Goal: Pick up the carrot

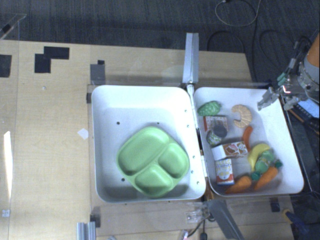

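the gripper (272, 96) hangs over the right bin's (295, 149) far right corner; whether its fingers are released i cannot tell. the carrot (267, 177) lies near the front, against the banana (256, 154). best descend from its free side.

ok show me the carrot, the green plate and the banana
carrot (265, 177), camera view, mid orange body
green plate (153, 161), camera view, central divider
banana (256, 153), camera view, middle of its curve

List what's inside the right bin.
The right bin holds two carrots, a banana, a green vegetable, a croissant, small cans and boxes. Whatever lies under the pile is covered.
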Available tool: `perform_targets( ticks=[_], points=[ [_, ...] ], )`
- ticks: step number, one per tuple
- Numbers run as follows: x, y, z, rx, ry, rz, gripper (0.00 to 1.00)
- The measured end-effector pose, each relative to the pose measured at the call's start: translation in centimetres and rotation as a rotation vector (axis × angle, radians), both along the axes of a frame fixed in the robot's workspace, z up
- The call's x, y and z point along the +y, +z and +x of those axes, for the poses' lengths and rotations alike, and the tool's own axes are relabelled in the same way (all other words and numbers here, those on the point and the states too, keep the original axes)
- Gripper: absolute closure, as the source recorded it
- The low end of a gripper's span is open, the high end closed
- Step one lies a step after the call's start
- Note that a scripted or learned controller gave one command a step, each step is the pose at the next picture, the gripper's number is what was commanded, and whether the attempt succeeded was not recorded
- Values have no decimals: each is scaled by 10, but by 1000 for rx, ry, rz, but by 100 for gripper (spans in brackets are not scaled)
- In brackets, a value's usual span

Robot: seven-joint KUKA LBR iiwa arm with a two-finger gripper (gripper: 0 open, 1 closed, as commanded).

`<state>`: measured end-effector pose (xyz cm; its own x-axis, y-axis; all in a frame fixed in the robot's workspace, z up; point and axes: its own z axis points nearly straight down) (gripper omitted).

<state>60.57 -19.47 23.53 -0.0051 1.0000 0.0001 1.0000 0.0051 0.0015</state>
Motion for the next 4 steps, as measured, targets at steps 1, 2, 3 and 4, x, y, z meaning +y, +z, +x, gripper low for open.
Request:
perform_targets(
  ticks=[1,2,3,4],
  points=[
    [27,-108,-82,-8,164,-2,0],
    [33,-123,-49,-24,178,-7,0],
    [-11,-47,-101,-3,208,-2,0],
    [-11,-141,-116,-2,298,-1,0]
  ],
)
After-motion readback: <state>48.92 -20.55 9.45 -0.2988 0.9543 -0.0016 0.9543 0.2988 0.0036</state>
